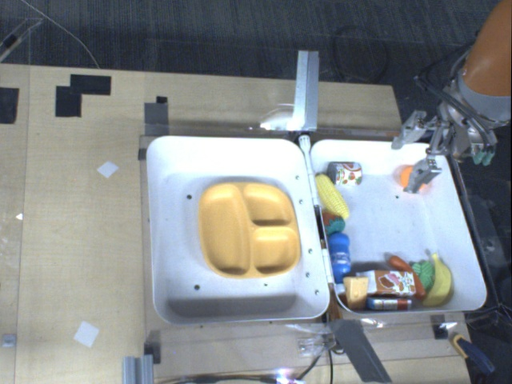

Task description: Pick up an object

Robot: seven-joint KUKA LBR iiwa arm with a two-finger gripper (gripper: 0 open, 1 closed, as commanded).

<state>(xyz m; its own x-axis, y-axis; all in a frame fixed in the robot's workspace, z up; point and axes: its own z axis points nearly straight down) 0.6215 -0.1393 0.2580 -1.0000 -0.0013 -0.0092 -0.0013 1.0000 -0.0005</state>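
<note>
At two o'clock of the right bin (460, 238), gripper (419, 176) hangs open over small orange piece (409, 174); likely light, rigid; pinch across its middle.

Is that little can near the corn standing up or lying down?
Lying down. The can shows its printed side along its length, resting on the right bin's floor beside the corn cob.

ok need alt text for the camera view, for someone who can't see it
A grey robot arm's end effector hangs over the upper right corner of the right white bin, just above a small orange object. That bin also holds a corn cob, a blue bottle and a banana; the left white bin holds a yellow divided tray.
</note>
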